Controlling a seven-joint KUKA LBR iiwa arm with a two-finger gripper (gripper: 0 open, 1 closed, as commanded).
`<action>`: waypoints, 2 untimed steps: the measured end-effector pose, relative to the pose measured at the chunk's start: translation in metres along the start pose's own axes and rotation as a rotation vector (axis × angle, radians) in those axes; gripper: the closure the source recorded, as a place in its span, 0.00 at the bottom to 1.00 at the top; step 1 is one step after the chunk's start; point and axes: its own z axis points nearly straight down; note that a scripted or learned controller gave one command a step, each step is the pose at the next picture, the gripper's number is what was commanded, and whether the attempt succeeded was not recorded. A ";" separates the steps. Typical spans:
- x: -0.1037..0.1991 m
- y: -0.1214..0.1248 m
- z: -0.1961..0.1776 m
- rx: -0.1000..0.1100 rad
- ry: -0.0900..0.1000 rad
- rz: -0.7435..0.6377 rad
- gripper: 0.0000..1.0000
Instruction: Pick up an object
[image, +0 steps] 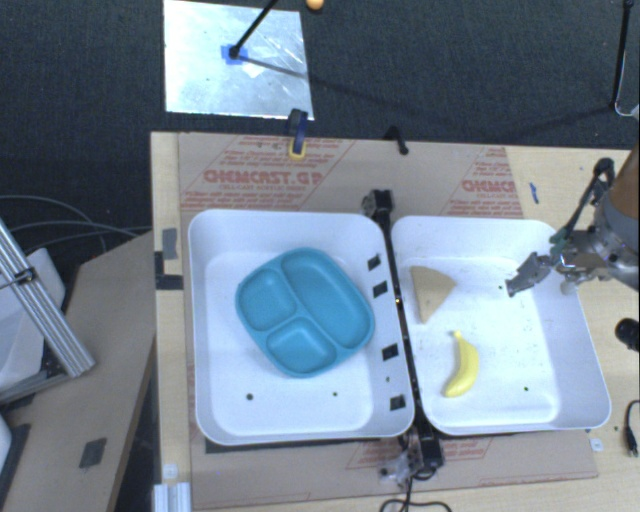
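Camera view looks down at a slant on the counter (250, 160), and we see two shallow white bins side by side on it. In the right bin (575, 340) lie two things that could be picked up. The banana (461, 366) is yellow, small and gently curved, with its dark stem tip pointing up toward the far side; it lies toward the near part of the bin, a little left of the middle. Above it, close to the bin's left wall, lies a tan wedge (430, 290), flat, with a rounded edge on one side.

The end effector (525, 277) reaches in from the right, over the far right part of the same bin. We see a dark finger slanting down and to the left, but we cannot tell whether it is open or closed, and we see nothing between its parts. The tan wedge lies to its left, near but apart. The banana lies below and to the left of it, farther off.

The left bin (215, 290) holds a blue divided plate (303, 310) with three compartments.
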 end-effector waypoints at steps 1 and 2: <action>0.001 -0.043 0.133 0.012 0.004 0.004 0.00; 0.029 0.038 0.162 -0.005 0.000 -0.007 0.00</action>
